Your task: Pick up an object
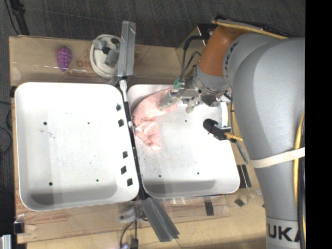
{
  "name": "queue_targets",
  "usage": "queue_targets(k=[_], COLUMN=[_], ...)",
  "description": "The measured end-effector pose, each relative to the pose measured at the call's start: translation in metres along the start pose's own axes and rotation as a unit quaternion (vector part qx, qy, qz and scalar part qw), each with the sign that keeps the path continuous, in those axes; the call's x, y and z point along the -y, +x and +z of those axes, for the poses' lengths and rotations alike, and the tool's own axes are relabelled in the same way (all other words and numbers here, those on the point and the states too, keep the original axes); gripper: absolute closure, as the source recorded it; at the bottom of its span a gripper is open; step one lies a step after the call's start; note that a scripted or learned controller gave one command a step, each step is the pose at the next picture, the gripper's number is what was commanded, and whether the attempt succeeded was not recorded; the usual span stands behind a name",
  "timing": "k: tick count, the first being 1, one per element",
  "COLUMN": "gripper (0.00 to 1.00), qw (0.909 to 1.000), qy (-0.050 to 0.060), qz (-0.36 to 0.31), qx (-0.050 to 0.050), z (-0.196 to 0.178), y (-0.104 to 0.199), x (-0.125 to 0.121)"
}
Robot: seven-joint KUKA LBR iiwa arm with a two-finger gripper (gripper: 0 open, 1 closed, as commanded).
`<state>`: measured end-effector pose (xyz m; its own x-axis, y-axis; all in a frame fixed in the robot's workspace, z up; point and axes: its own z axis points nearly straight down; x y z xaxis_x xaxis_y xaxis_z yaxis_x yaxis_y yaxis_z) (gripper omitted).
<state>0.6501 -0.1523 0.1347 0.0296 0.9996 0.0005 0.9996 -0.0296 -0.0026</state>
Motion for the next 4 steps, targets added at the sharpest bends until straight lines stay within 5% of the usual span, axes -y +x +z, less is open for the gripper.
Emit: queue_targets(k=[1, 2, 3, 4], gripper=[0.00, 0.00, 0.00, 0.00], qw=[0.9953, 0.9972, 0.9926, 0.9829], qy=[-0.001, -0.001, -0.003, -0.001], qz=[-0.096, -0.075, -0.121, -0.184], qx=[0.000, 0.000, 0.001, 0.000], z=[-0.047, 0.042, 0.040, 0.042], y=[0.040, -0.005, -0.057, 0.020], x=[-0.006, -0.008, -0.010, -0.007])
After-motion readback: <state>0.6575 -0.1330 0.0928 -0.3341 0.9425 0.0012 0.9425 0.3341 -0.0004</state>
